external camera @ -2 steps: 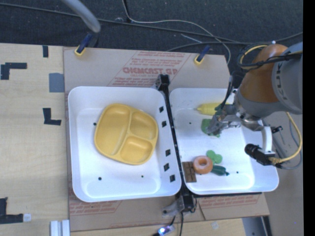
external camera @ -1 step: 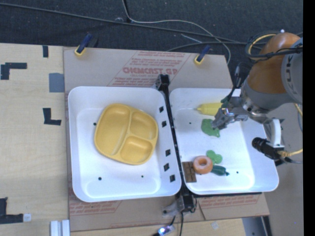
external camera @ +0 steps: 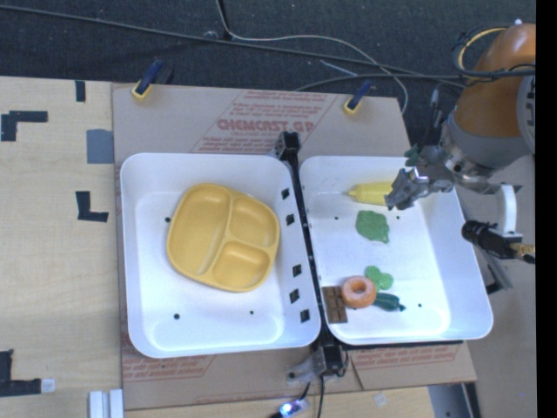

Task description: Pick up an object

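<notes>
Claw (external camera: pixel 402 192) hangs low in the right bin (external camera: pixel 457 259), at the end of a yellow banana (external camera: pixel 370 193); finger spacing cannot be told. A green leaf (external camera: pixel 372 225) lies just below. An orange ring (external camera: pixel 358 292) sits nearer. A yellow divided plate (external camera: pixel 224 236) fills the left bin (external camera: pixel 144 251).

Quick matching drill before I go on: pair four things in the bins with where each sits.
1 yellow divided plate
2 yellow piece
3 orange ring
4 gripper

A near front edge of the right bin
B in the left bin
C right bin, far end, beside the yellow piece
D right bin, far end, above the green piece

Pairs: 1-B, 2-D, 3-A, 4-C
</notes>
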You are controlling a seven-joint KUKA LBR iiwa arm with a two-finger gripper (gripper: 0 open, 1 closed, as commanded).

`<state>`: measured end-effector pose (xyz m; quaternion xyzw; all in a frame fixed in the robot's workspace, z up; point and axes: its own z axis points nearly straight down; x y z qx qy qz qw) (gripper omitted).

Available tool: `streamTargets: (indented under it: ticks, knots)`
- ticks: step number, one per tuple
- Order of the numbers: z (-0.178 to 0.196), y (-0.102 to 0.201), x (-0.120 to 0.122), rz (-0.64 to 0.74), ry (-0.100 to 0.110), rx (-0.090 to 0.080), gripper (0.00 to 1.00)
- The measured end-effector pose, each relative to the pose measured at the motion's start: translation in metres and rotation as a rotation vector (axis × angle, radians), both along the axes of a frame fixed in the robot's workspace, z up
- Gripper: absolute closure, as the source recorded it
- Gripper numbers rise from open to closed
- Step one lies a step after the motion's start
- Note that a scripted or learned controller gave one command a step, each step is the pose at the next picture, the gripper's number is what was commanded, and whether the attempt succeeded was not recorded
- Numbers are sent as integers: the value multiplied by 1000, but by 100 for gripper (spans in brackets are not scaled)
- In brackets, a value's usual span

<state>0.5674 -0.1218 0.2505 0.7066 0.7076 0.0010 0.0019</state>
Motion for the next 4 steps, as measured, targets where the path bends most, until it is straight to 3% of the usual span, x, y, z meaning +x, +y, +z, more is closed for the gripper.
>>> streamTargets:
  ticks: [2, 4]
  knots:
    - [-12, 104, 8, 4, 7, 2, 100]
    - [-26, 214, -1, 5, 7, 1, 100]
